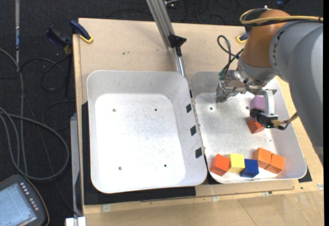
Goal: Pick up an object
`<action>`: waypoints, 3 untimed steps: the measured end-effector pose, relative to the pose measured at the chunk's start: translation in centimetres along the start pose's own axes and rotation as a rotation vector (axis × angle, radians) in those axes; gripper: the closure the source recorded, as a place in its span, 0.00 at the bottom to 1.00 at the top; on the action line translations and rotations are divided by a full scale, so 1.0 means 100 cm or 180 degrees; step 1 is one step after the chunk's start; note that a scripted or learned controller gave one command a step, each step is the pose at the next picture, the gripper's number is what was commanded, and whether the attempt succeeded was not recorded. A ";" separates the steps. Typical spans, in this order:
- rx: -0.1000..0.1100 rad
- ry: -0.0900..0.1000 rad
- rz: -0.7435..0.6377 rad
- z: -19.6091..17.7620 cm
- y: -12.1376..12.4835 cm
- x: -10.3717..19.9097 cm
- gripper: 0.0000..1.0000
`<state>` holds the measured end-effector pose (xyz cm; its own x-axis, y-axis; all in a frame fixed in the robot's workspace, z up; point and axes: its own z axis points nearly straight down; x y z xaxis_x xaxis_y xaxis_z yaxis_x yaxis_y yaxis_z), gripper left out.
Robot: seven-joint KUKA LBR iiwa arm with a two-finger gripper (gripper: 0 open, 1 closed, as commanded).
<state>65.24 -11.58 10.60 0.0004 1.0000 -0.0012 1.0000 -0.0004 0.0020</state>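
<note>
The arm enters from the right of the frame, its orange band at upper right. The end effector (pixel 225 91) hangs over the upper part of the right bin (pixel 205 132), above bare bin floor. Whether it is spread or pressed together cannot be told from this slant; nothing shows between its tips.

Candidate objects all lie in the right bin:
- A purple block (pixel 258 102) and a red block (pixel 254 126) at centre right, partly behind a black-and-white fitting on the arm.
- A row along the lower rim: an orange block (pixel 221 163), a yellow block (pixel 237 161), a blue block (pixel 250 168), and 2 more orange blocks (pixel 263 156) (pixel 277 162).

The left bin (pixel 103 132) holds no blocks.

Likely faults from this position:
- A descent here would likely close on bare floor, since no block lies beneath the end effector.
- The lower-row blocks touch or nearly touch; a tip may land on a neighbour and push the row.
- Their nearness to the rim leaves little clearance.
</note>
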 end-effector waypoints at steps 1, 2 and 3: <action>-0.0014 -0.0001 0.0003 -0.047 -0.004 -0.006 1.00; -0.0017 0.0000 -0.0012 -0.094 0.003 0.000 1.00; -0.0017 -0.0003 -0.0008 -0.139 0.006 -0.004 1.00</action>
<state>65.81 -11.98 24.48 -0.0021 1.0000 -0.0020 1.0000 0.0021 0.0073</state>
